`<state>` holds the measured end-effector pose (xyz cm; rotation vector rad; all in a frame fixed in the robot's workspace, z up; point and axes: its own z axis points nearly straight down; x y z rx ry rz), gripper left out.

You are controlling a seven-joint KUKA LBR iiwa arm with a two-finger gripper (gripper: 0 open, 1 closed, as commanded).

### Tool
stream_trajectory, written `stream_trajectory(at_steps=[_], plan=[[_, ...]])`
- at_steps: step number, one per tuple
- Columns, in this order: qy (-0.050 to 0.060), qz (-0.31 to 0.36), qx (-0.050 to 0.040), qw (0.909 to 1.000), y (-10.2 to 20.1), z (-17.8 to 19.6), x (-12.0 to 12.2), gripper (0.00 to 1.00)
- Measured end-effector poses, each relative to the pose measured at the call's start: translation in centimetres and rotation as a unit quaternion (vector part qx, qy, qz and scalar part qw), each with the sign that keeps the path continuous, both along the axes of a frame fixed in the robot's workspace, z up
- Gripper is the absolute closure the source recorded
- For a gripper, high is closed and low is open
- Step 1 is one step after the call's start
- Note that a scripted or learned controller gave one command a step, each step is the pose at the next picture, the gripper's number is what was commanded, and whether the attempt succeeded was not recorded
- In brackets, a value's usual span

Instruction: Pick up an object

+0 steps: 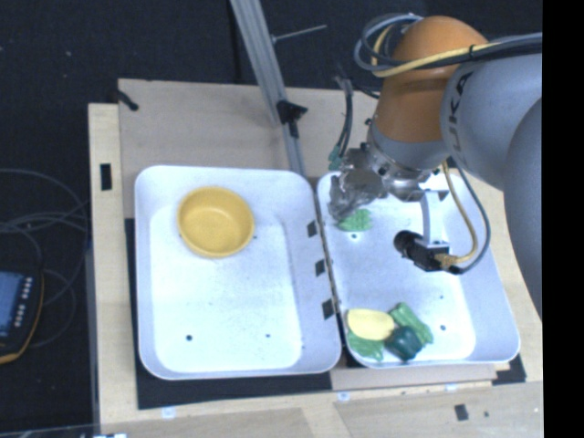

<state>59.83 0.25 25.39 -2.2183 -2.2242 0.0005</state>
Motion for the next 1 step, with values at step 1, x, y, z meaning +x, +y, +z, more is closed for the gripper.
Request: stream_trajectory(at_steps=[1], plan=[[0.000,0.001,0.0002,1.0000,5.93,-0.71,0.55,1.00]])
